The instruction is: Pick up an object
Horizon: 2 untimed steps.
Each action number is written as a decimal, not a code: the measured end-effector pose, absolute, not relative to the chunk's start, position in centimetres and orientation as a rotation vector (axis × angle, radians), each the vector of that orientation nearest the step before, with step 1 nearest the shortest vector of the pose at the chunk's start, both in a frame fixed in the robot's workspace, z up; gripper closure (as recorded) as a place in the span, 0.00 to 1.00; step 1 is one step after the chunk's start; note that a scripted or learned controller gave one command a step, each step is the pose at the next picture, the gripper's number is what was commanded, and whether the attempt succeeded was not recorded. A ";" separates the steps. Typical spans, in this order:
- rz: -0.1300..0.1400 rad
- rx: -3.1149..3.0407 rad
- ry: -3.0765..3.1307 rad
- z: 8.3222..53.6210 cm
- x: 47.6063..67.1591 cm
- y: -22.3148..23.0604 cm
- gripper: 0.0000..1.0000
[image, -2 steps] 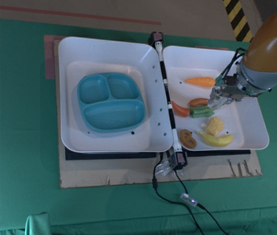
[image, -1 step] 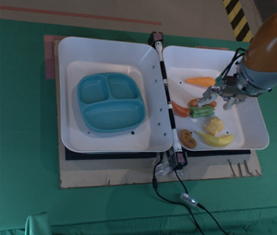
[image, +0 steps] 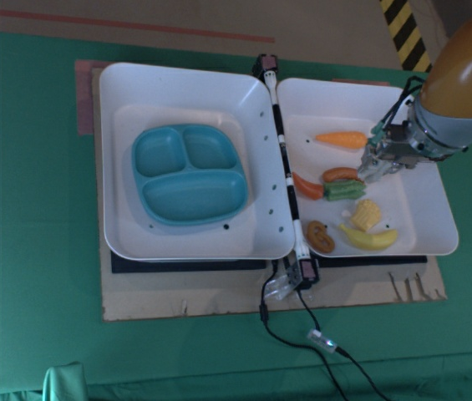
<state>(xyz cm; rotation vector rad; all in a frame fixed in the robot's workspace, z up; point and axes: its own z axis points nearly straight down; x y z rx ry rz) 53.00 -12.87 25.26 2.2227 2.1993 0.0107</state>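
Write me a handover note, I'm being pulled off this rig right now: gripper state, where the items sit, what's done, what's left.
Gripper: low in the right bin, just right of the sausage; nothing seen between its fingers.
Right bin: carrot, sausage, green vegetable, red pepper, corn, banana, pretzel.
Left bin: blue divided plate.
Done: approach only.
Left: grasp and lift an item.

arm (image: 461, 90): grey, rounded housing | orange band above wrist, dark lettering at edge | black cable along wrist | gripper (image: 373, 167): metallic grey
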 end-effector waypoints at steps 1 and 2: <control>0.002 2.223 2.212 34.5 51.0 -16.9 1.00; 0.000 2.224 2.213 30.9 46.7 -18.8 1.00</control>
